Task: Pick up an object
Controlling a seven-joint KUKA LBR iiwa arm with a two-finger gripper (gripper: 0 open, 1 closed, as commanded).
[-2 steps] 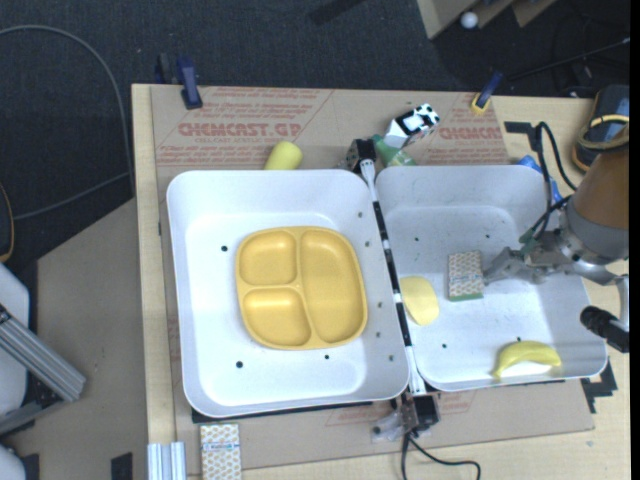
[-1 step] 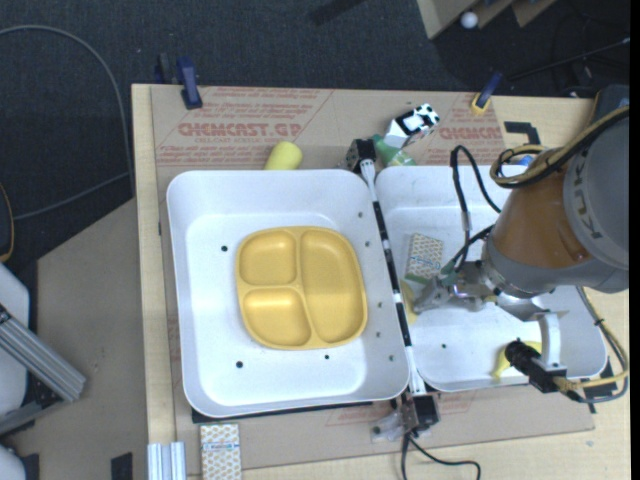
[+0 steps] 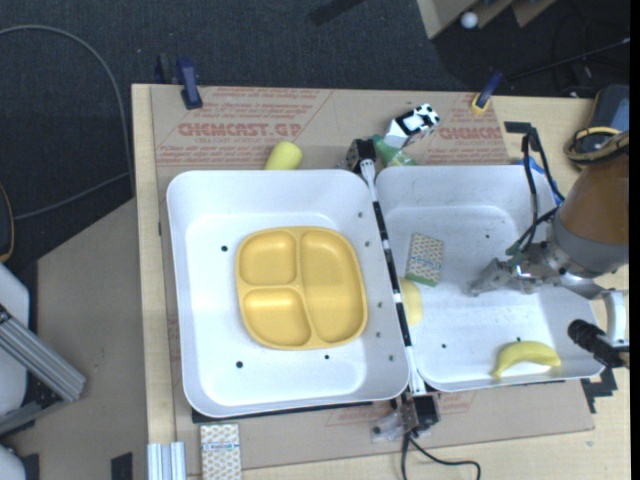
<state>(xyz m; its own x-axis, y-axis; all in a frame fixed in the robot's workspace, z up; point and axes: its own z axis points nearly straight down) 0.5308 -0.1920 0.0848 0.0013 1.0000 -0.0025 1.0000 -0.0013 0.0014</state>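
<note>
Two white bins sit side by side on the counter. Nearest the camera, a banana lies by the front edge of the right bin. Farther in, the gripper hangs low over that bin's floor; whether it is open or closed I cannot tell. A patterned card lies left of it. In the left bin, a yellow divided plate rests flat. Beyond the bins, a yellow piece sits on the counter.
</note>
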